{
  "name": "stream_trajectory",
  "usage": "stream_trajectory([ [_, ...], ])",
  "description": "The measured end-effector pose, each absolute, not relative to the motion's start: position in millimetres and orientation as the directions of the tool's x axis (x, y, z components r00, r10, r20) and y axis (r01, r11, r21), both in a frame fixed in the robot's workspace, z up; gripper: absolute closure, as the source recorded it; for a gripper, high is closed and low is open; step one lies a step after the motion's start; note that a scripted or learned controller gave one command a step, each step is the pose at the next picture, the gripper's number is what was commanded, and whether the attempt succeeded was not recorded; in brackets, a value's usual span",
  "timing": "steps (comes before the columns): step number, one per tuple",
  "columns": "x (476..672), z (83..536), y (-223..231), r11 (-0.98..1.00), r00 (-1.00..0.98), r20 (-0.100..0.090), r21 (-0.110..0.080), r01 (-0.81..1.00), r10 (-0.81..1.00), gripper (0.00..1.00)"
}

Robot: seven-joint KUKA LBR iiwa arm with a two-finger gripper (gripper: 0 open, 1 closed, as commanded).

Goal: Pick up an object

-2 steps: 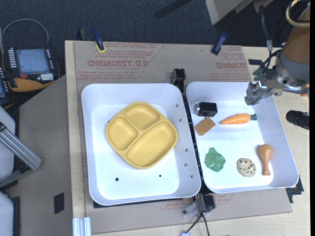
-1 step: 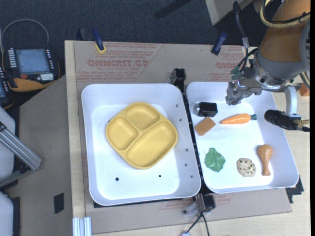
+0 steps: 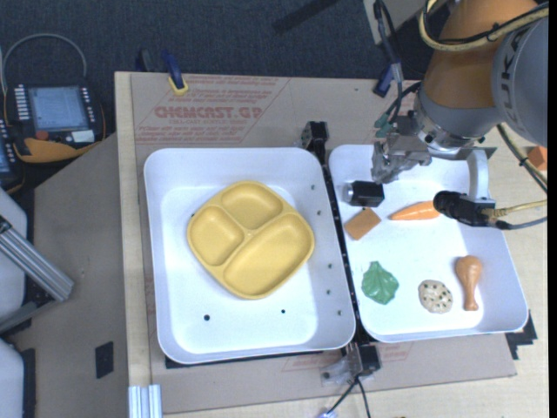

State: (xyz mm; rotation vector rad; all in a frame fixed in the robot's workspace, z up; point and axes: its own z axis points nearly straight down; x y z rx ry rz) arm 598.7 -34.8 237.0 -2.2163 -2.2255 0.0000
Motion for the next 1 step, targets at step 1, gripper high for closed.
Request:
stream_trajectory([
  [1,608.0,235.8,8.0,0.003,-0.003,-0.001,0.003,1.000,1.000,1.00],
])
